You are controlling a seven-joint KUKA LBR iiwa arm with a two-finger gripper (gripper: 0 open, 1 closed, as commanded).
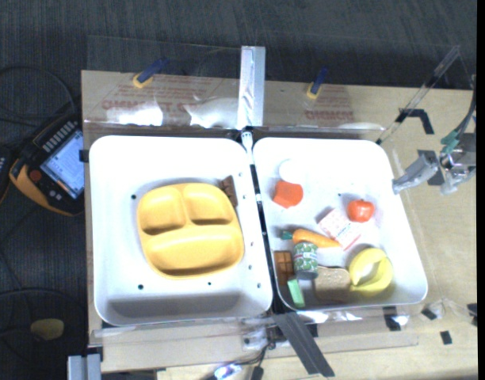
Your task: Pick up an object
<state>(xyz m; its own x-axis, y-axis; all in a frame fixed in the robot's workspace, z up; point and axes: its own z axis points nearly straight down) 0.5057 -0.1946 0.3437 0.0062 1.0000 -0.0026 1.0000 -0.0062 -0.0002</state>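
Toys [330, 248] sit heaped lower right in right bin [385, 161], yellow tray [191, 228] in left bin [108, 212], gripper [447, 165] parked at right edge w/ nothing visibly held, opening can't tell.

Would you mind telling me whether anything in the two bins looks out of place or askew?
One thing: a small brown item in the left bin sits wedged between the yellow tray and the bin's right wall, partly hidden. The tray lies slightly skewed. The toy food in the right bin is jumbled, not spilled.

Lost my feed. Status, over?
Gripper at right bin's right rim, holding nothing seen. Tomato and banana nearest. Path unobstructed.
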